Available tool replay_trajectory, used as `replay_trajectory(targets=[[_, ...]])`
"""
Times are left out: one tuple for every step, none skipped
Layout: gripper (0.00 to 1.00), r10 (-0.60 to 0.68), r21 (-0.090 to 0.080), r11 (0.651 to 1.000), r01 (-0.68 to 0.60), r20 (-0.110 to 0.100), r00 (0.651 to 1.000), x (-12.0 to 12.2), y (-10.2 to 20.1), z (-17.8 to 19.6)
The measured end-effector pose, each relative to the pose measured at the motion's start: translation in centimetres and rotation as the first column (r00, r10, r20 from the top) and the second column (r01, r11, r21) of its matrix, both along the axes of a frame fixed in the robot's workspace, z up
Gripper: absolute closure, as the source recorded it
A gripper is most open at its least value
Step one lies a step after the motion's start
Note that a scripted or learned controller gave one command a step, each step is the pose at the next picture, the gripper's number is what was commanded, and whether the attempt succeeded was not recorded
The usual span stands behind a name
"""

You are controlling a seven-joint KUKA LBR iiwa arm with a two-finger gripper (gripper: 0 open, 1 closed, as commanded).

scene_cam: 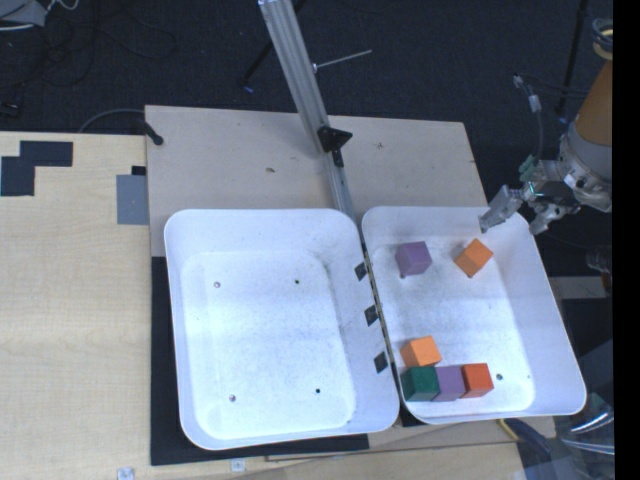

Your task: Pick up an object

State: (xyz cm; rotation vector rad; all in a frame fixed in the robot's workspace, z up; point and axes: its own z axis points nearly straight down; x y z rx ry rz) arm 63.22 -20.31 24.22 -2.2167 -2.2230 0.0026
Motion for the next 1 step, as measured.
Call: replay_trajectory(targets=[[0.0,-0.004,-0.001,1.0,0.004,0.004,1.0,2.94,1.09,-12.85]])
